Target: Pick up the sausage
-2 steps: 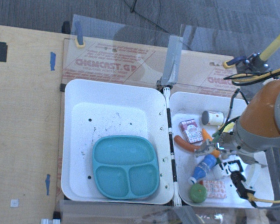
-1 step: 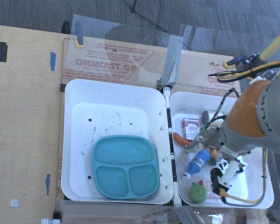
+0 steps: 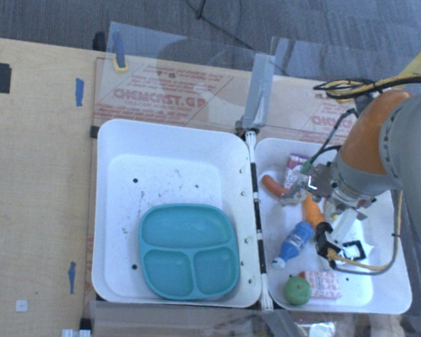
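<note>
Not yet lifted: sausage lying in right bin near its left wall, gripper just beside it, jaw state impossible to tell, grasp and lift remaining.

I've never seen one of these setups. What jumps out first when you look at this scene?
Probably the big grey arm with its orange band, reaching in from the right over the right bin, its hand down beside the sausage. Next, the teal divided plate lying alone in the left bin, then the blue bottle and green apple.
</note>
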Available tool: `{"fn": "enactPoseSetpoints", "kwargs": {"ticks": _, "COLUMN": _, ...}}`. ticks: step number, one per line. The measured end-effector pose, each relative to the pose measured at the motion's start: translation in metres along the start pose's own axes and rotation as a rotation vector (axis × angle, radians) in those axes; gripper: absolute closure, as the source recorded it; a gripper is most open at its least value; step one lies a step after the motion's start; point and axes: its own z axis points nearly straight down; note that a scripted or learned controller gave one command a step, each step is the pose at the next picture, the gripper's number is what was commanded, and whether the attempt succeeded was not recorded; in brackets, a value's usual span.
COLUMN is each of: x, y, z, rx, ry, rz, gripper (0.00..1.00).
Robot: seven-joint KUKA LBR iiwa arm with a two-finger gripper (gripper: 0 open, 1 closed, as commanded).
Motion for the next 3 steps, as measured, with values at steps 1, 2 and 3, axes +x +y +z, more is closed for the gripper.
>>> {"fn": "enactPoseSetpoints", "kwargs": {"ticks": 1, "x": 0.025, "y": 0.059, "z": 0.007, "rx": -0.001, "ry": -0.002, "rz": 0.034, "gripper": 0.00}}
{"fn": "enactPoseSetpoints", "kwargs": {"ticks": 2, "x": 0.030, "y": 0.059, "z": -0.005, "rx": -0.005, "ry": -0.004, "rz": 0.024, "gripper": 1.00}}
{"fn": "enactPoseSetpoints", "kwargs": {"ticks": 3, "x": 0.005, "y": 0.035, "z": -0.027, "rx": 0.003, "ry": 0.000, "rz": 0.432, "gripper": 1.00}}
